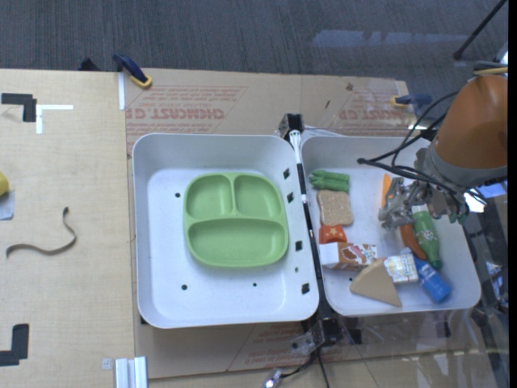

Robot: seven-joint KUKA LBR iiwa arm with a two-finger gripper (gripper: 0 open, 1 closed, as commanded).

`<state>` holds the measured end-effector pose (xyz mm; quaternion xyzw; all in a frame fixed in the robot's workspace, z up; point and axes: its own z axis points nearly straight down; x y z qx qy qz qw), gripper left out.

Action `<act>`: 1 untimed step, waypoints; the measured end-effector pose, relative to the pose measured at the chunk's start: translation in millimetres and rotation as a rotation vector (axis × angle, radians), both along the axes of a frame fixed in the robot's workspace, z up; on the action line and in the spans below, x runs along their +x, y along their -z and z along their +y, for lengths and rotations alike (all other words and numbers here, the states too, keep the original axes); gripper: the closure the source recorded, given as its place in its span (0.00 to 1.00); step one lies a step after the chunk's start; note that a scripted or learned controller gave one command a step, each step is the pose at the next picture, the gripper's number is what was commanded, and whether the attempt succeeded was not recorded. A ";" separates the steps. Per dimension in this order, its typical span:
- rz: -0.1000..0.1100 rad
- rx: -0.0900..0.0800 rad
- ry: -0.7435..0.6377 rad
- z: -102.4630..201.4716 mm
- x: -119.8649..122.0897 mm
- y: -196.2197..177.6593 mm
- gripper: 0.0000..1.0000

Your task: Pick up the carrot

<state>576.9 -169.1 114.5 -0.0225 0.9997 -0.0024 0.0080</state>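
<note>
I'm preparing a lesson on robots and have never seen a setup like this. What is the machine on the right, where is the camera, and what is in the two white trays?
The picture comes from one camera fixed above a bench, looking down at a slant. The grey and orange shape on the right is a robot arm; its gripper hangs over the right bin. That bin holds toy food: a slice of bread, green beans, a blue bottle, a tan wedge and an orange carrot with green leaves, lying just beside the gripper. Whether anything is gripped I cannot tell. The left bin holds a green divided plate.
</note>
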 end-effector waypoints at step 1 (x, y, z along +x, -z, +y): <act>0.000 0.000 0.000 0.3 0.0 0.0 0.00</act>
